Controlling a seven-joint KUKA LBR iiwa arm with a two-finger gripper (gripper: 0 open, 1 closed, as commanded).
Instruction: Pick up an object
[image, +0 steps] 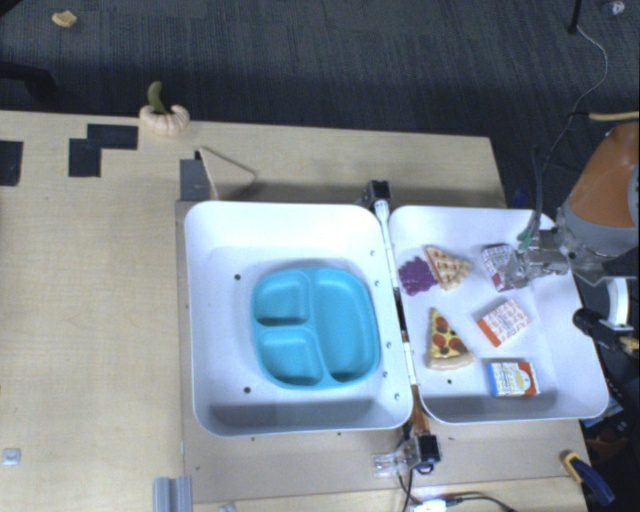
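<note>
At bench front edge: a small clear clip with cables (415, 458) just below the seam between the bins. Right bin (590, 395), front to back: blue-and-white carton (512, 378) near the front wall; pizza slice (446, 341) left of it, by the divider; orange-and-white packet (503, 322) mid-bin; purple grapes (416, 275) and waffle wedge (447, 266) side by side toward the back; silvery pink packet (497, 264) at back right. Left bin (215, 300) holds a blue three-compartment tray (315, 325), centred. Gripper (522, 268) is low over the right bin's back right, right at the pink packet; can't tell whether it's clenched or released, or whether it grips the packet. Grey-and-orange arm (605, 205) comes in from the right. Further back, on the bench's far edge: a small pale gourd (163, 118).
</note>
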